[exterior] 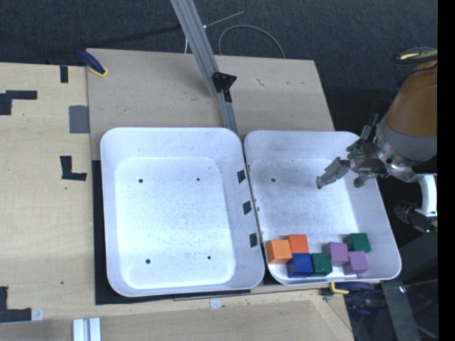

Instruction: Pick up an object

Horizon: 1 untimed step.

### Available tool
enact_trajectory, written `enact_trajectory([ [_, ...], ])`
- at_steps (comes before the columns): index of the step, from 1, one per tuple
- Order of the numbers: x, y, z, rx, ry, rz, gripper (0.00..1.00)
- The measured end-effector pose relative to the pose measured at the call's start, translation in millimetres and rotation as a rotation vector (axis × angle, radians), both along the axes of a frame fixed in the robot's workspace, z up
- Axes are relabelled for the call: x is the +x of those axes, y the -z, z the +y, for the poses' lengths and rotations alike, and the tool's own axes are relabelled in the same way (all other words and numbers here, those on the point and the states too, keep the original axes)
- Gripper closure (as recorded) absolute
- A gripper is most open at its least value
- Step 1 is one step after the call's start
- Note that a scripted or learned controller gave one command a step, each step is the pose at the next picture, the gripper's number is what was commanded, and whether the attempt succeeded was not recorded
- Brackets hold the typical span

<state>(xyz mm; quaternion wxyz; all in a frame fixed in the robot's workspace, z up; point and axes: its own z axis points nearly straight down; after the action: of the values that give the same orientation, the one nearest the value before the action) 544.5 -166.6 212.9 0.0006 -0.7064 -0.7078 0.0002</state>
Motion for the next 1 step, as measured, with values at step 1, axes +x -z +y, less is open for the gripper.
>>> enact_trajectory([
  [1,9.9,22.1,126.4,0.002,-0.006,0.002,0.0],
])
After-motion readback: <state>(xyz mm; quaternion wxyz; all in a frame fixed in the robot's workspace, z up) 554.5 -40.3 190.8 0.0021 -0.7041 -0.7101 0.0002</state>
